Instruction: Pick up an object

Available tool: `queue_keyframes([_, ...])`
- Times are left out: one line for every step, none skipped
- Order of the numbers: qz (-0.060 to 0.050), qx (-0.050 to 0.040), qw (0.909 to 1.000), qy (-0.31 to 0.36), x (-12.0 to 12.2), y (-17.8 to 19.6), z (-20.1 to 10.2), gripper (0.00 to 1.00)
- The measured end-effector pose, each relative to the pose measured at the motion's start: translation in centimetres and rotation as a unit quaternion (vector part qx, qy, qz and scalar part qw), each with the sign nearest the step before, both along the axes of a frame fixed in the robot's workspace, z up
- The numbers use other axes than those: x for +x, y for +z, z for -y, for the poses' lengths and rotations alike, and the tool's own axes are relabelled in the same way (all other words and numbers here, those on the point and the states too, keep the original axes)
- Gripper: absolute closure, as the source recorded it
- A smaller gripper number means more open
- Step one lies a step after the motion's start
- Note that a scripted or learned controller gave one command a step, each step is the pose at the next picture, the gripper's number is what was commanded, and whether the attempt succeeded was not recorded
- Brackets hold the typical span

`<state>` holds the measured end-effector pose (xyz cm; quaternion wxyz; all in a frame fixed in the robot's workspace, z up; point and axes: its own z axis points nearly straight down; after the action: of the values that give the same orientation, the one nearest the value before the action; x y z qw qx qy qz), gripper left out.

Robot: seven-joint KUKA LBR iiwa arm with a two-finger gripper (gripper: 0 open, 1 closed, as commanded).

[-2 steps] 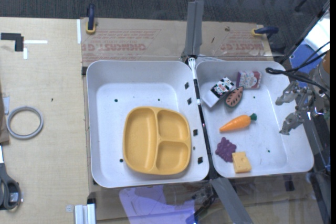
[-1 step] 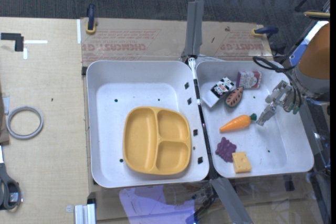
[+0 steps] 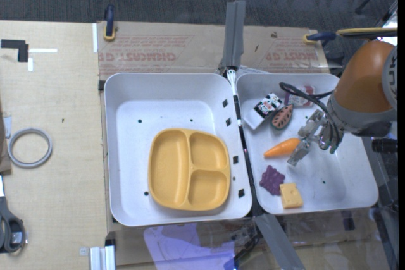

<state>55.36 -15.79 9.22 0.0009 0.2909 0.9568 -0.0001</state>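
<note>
Lying just left of the claw, a carrot.

- In the right bin, your bare floor lies along the right and front-right; nothing rests there.
- The toys crowd that bin's left half: a carrot mid-bin, purple grapes and a cheese wedge near the front, a black-and-white piece and a brown oval piece toward the back.
- The gripper hangs just beside the carrot's right end, and the arm covers the bin's back right.
- In the left bin, a yellow divided plate takes the middle and front; you have open floor along the back and the left wall.
- The raised rims between the two bins stand in the way of any low crossing.
</note>
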Motion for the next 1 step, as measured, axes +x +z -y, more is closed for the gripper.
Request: queue_keyframes([0.000, -0.0004, 0.9891, -0.147, 4.34, -0.04, -3.99, 0.00])
